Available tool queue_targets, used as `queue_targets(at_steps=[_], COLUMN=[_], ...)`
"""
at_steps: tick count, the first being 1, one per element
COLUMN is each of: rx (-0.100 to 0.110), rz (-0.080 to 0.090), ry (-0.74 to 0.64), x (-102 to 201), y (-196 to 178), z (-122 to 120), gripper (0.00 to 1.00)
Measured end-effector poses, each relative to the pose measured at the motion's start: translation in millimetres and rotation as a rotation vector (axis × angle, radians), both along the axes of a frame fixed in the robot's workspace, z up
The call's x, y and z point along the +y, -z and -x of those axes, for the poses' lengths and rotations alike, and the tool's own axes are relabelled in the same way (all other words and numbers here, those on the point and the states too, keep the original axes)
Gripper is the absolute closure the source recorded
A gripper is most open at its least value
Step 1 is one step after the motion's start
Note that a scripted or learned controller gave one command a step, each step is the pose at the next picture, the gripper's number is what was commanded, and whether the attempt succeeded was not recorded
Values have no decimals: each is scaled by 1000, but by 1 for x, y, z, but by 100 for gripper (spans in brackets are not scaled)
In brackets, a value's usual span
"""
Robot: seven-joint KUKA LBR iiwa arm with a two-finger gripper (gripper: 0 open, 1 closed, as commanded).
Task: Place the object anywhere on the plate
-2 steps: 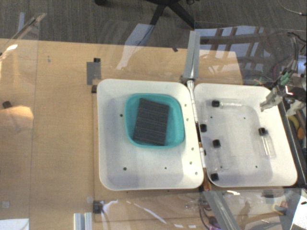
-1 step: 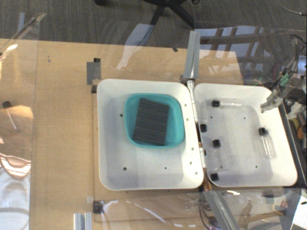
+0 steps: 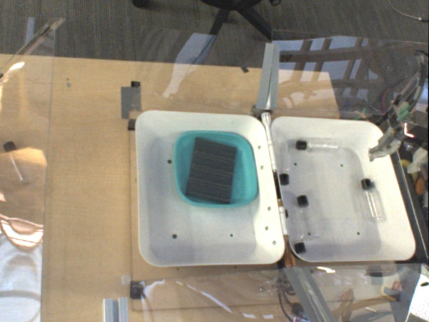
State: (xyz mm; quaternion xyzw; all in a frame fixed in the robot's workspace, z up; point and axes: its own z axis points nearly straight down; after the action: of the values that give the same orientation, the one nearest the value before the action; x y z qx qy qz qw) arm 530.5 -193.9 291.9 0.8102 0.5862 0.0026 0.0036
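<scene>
Two bins [image 3: 201, 250] sit on my desk [image 3: 80, 200]. In the left one a dark ribbed block [image 3: 212, 171] lies flat on the teal plate [image 3: 249, 173], so placement looks done. Farther right, the tool [image 3: 392, 136] hovers at the rim; I cannot tell its opening. Next I'd pull clear.

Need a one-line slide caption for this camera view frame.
Dark ribbed block lying on the teal plate in the left bin; clear vials in the right bin; gripper at the bench's right edge.
</scene>
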Motion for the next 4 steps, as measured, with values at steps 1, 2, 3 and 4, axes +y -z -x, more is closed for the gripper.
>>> queue_targets(at_steps=[1,2,3,4], rx=[3,-1,-6,-5], rz=[-2,1,1,2], ry=[55,97,239,199], x=[0,-4,3,-3], y=[21,-29,-106,-145], z=[-12,42,41,41], gripper=[0,0,0,0])
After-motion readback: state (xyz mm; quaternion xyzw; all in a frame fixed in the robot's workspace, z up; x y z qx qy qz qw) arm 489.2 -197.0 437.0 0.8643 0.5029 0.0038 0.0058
